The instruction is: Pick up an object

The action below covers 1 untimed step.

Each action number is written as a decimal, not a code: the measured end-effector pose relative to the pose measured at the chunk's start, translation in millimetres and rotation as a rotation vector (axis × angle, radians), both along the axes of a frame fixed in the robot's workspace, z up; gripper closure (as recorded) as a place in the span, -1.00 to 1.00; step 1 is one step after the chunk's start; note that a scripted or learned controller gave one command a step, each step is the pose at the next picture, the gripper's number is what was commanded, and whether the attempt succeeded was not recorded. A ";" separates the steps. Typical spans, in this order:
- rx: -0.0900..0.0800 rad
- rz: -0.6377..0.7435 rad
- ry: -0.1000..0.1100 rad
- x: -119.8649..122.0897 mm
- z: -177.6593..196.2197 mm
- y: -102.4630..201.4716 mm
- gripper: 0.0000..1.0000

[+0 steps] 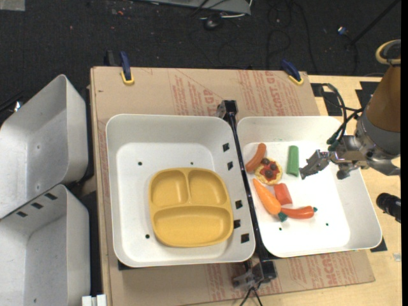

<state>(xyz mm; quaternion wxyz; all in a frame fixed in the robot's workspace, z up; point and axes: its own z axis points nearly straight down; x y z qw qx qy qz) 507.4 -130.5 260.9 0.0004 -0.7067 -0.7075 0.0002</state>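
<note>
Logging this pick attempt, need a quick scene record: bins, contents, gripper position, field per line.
left bin: yellow divided plate
right bin: toy food clustered at its left side
items: green block, sausage, small tart, carrot, red pepper
gripper: over right bin, just right of the green block
holding: nothing visible

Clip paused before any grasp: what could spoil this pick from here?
The toy foods sit bunched: the carrot touches the red piece and chili, so a closing gripper may catch two or shove them apart. The green stick, nearest it, is slim and could slip or roll aside.
</note>
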 end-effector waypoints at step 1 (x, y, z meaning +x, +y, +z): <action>0.001 -0.002 0.004 4.7 -44.5 1.5 -1.00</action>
